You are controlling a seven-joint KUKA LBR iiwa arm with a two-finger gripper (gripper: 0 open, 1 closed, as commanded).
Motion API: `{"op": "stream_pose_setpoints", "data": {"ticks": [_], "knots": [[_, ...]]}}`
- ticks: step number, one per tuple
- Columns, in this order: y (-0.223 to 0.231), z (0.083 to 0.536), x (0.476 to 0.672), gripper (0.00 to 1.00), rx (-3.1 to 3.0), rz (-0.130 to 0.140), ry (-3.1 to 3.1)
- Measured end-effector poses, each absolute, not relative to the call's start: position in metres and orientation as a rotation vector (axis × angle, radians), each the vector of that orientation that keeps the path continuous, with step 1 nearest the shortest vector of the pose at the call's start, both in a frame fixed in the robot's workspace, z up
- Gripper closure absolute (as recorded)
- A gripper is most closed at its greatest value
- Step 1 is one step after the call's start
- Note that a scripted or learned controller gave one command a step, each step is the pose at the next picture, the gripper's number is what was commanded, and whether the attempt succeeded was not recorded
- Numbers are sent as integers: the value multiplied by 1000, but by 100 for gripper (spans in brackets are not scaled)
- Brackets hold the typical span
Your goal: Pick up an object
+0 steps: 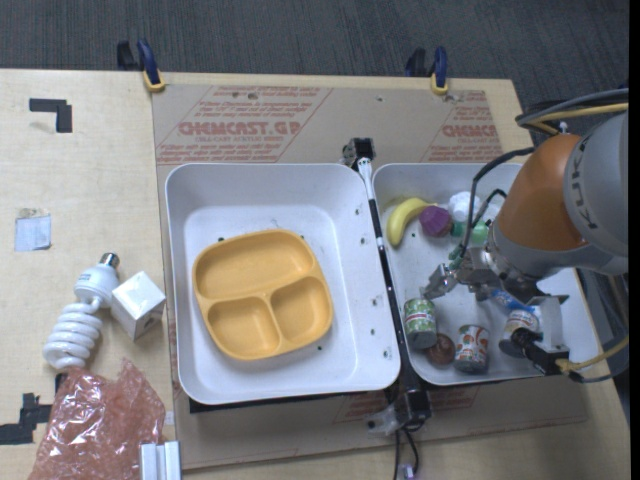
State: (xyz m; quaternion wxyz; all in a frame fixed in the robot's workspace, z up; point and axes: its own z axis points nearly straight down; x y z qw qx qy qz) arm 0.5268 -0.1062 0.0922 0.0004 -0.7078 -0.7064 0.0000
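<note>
Reaching in from the right, the grey arm (590,203) with its orange band (540,208) hangs over the right bin (400,183), and its gripper (447,280) sits low among the objects there. Whether the gripper is spread or closed cannot be told at this size, because the metal parts blur together and the wrist covers much of them. No object can be seen clamped in it. Its tip lies just above a small green-labelled can (420,319) and may be touching it, but that is not clear.

Several small things lie in the right bin. A yellow banana (402,216) rests near the bin's upper left corner, with a purple object (435,220) just beside it and a white object (463,206) next to that, partly under the arm. A small green piece (480,234) sits at the edge of the orange band. Along the lower edge, right of the green-labelled can, come a dark round object (441,347), a red-labelled can (472,346) and another can (520,320) with a blue and white label.

Lying in the left bin (190,298) is a yellow divided plate (262,293) with three compartments.

On the wooden bench (70,188), left of the bins, lie a white spiral light bulb (80,318), a small white cube (138,304) touching it, and a crumpled pink plastic bag (100,423) below.
</note>
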Motion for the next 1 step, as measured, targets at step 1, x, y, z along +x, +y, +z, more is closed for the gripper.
{"op": "stream_pose_setpoints", "data": {"ticks": [1], "knots": [[-94,92,478,0,-2224,-2,-2220]]}}
